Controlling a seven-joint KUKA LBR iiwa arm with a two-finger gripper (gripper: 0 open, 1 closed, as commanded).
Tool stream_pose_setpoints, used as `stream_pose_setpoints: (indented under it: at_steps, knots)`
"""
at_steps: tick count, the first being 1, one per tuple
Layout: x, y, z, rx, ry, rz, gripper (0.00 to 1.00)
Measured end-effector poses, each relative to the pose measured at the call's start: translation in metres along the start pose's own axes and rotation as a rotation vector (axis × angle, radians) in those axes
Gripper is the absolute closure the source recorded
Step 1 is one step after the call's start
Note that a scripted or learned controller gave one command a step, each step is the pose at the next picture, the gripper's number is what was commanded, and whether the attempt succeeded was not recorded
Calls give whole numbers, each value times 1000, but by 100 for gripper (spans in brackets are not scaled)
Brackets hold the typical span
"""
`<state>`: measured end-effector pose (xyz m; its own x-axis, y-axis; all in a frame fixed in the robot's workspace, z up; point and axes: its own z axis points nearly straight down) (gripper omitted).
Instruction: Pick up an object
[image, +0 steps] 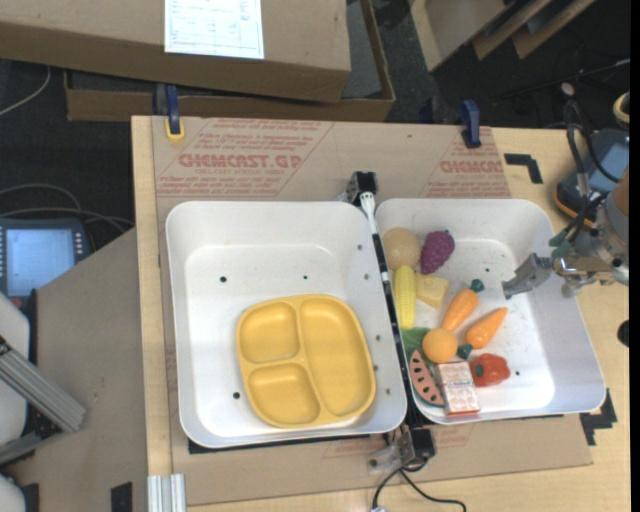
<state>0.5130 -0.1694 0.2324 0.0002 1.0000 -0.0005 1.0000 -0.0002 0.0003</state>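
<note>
Toy foods crowd the left half of the right bin (560, 390). At the back lie a pale round onion (402, 245) and purple grapes (437, 250). Below them are a yellow corn cob (405, 296), a cheese piece (432, 290), two carrots (460, 308) (487, 327), an orange (440, 345), a red tomato (490, 370), a watermelon slice (424, 380) and a small red-and-white box (458, 388). My gripper (548, 284) hangs over the bin's right side, right of the carrots, open, with nothing between its fingers.
The left bin (200, 250) holds a yellow divided plate (304, 358). A black clip (362, 186) sits where the two bins meet at the back. The arm (600, 230) comes in from the right. Blue clamps (470, 125) hold the cardboard base.
</note>
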Motion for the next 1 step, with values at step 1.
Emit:
stream_pose_setpoints:
  at_steps: [1]
  knots:
    - [32,26,68,4,3,-3,0]
